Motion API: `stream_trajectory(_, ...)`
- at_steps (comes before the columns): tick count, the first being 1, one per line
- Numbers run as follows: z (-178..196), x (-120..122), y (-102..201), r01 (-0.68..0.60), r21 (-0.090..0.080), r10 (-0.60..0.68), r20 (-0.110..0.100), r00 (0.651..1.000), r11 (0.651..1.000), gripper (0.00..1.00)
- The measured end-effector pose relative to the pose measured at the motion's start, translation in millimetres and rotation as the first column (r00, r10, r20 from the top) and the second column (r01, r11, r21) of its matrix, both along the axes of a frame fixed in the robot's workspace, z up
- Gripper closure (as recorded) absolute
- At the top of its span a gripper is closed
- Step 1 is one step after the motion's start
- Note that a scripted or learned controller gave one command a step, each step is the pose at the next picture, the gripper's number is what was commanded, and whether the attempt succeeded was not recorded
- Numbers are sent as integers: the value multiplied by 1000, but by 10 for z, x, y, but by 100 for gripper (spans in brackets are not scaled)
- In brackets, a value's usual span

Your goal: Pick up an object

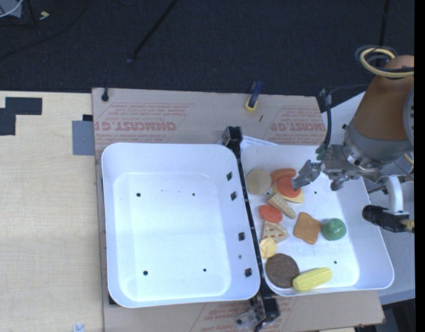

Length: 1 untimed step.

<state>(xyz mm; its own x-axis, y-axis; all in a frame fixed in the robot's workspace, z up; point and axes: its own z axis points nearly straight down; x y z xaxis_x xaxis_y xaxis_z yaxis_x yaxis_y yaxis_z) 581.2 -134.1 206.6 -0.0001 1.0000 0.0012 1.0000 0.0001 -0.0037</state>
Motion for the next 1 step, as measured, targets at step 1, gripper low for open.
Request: stream_trajectory(1, -1229, -1, -275, 3, -2, -3, 3, 1000, 1000, 0)
